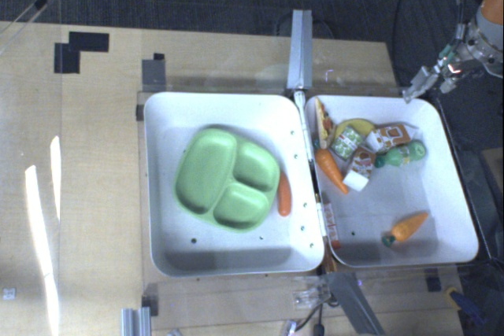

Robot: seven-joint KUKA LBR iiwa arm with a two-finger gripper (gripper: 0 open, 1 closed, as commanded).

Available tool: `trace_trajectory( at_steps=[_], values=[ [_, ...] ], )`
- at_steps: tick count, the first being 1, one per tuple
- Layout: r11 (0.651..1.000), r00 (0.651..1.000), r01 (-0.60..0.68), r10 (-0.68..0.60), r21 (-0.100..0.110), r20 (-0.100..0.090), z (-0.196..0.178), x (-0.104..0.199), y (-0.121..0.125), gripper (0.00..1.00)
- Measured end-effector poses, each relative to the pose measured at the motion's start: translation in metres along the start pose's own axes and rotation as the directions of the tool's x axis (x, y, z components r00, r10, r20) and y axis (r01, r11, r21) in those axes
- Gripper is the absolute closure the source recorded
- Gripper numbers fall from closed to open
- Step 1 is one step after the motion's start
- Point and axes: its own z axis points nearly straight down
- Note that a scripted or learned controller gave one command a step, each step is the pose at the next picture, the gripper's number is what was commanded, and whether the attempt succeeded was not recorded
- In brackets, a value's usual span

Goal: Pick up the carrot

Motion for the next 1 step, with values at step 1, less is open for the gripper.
trace_trajectory(
  at_steps=[1],
  values=[
    [0.999, 0.999, 0.050, -0.050, 0.001, -0.001, 0.0695, 0.0217, -0.0833, 0.00]
  ],
)
